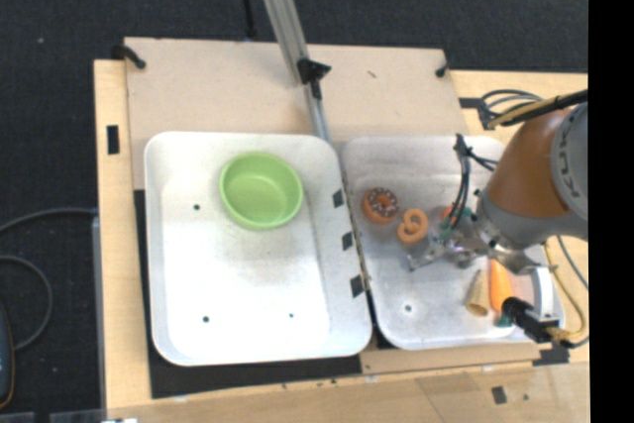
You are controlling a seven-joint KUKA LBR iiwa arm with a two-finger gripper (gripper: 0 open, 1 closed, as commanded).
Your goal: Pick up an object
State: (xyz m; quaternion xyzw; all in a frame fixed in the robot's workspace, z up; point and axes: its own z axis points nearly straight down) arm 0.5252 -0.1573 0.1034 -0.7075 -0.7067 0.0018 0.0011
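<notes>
No text, label, brand, number or sign can be read anywhere in the view. The two white bins (pixel 168 213), the green bowl (pixel 262 191), the small objects in the right bin and the arm (pixel 540 178) carry no lettering that can be made out at this resolution.

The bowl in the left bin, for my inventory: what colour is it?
Light green bowl, seen in the camera view.
</notes>
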